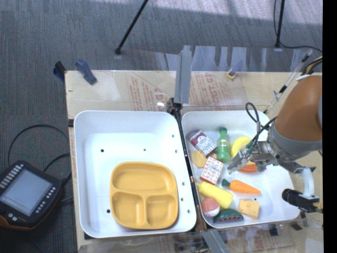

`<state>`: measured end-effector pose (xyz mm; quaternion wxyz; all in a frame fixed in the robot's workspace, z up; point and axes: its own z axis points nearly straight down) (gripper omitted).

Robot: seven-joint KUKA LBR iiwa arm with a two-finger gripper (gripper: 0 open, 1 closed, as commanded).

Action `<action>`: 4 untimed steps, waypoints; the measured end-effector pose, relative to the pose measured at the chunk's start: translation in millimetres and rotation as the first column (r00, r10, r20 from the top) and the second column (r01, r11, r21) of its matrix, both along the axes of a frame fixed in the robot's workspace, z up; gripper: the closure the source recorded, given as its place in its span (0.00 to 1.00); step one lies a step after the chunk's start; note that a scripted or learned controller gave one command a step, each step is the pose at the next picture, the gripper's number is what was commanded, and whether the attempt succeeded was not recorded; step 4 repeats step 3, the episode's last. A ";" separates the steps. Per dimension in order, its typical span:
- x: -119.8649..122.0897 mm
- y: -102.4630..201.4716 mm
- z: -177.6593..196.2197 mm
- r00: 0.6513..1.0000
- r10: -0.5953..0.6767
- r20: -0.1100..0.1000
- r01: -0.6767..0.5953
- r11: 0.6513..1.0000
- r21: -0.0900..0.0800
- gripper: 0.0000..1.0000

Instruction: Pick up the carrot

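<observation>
Tool (243,161) low in the right bin (274,207), just above the carrot (244,187); can't tell its state. Carrot lies flat near the bin's front, long axis roughly left-right, green top toward the left, tip pointing right. Yellow tray (144,195) in the left bin (89,141).

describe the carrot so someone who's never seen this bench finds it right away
Start at the right-hand white bin, the one crowded with toy food. Look toward its front right part, just below the arm's tool. The carrot lies flat there, pointing right: a tapered orange cone with a small green top at its left end, unlike the blocky yellow cheese wedge in front of it.
</observation>
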<state>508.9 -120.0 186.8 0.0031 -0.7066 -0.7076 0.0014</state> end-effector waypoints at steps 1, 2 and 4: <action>-27.5 -14.9 -92.3 0.999 0.026 0.026 -0.026 1.000 -0.011 0.00; -31.2 -13.9 -87.6 1.000 0.021 0.011 -0.021 1.000 -0.004 1.00; -16.3 49.2 2.7 0.999 0.033 0.010 -0.033 0.999 0.000 1.00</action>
